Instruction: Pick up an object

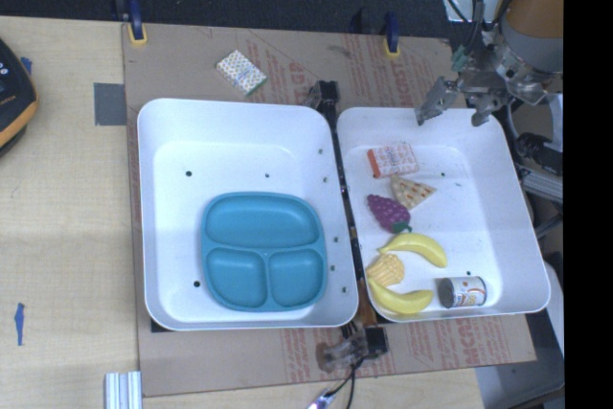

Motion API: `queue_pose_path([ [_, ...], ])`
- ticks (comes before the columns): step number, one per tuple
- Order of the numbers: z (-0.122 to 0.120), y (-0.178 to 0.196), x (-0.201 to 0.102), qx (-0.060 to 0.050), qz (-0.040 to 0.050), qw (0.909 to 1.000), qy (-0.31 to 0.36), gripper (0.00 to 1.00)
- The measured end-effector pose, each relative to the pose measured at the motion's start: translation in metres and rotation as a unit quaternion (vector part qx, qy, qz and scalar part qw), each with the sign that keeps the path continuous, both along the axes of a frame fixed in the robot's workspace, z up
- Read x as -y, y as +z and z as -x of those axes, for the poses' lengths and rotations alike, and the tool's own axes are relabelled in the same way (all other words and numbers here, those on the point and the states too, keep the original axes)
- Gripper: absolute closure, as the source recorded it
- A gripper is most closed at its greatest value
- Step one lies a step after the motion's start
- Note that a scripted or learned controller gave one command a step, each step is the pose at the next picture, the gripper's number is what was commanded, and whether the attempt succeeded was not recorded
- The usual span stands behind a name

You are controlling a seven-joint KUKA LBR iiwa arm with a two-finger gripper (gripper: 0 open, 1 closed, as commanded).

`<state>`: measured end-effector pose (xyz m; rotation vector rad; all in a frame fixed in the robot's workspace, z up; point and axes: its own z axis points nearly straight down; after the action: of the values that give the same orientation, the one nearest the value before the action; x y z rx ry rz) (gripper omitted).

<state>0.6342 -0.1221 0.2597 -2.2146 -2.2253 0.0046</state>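
Several toys crowd the right bin (498, 196): grapes (388, 212), bananas (414, 248), can (462, 291); the gripper (457, 107) hangs spread and empty over its far rim; closing among neighbours so tightly packed might snag two or slip.

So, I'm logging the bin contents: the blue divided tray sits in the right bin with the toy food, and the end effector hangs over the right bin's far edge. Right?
Not quite. In the camera view the blue divided tray sits in the left bin. The toy food lies in the right bin, and the end effector does hang over that bin's far edge.
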Motion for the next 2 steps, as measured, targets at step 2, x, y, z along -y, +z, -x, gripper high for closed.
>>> queue_pose_path([
  [2,0.091,-0.129,-0.026,-0.001,0.0001,1.0000,0.000,0.00],
])
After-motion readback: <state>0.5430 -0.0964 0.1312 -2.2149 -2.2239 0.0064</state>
